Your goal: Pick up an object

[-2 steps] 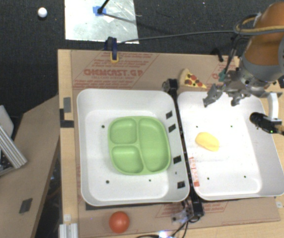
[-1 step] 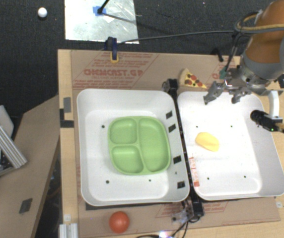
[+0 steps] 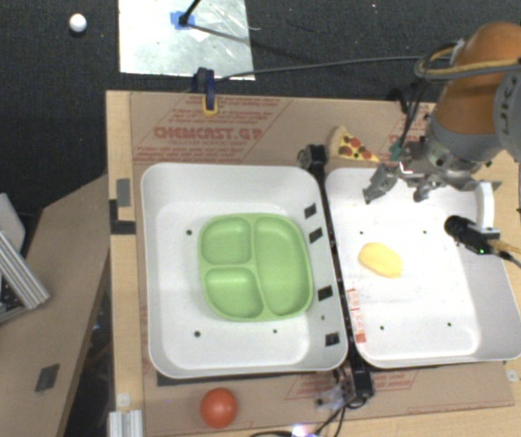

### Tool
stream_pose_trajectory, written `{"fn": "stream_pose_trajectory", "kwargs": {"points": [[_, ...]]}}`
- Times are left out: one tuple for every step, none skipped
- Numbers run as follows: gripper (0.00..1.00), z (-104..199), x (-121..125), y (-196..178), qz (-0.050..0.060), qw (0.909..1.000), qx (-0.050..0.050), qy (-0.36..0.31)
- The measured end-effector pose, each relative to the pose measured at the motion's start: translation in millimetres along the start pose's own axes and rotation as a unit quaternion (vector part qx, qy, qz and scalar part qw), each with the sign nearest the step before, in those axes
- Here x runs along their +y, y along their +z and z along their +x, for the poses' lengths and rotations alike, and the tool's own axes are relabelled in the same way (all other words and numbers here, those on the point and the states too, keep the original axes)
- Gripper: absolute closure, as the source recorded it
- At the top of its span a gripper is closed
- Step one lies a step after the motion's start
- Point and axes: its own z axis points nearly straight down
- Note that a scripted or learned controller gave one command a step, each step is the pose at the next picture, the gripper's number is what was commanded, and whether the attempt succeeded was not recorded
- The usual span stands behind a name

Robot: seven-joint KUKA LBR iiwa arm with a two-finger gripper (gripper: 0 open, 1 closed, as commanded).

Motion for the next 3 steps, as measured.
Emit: {"fn": "stream_pose_trajectory", "kwargs": {"points": [[0.00,0.7,-9.1,46.7,0.001,1.0000,0.000,0.001],[0.00,-3.3,-11.4,108.6,0.001,1.0000,0.000,0.001],[1.00,-3.4,-9.0,94.0,-0.002,1.0000,0.000,0.000]]}}
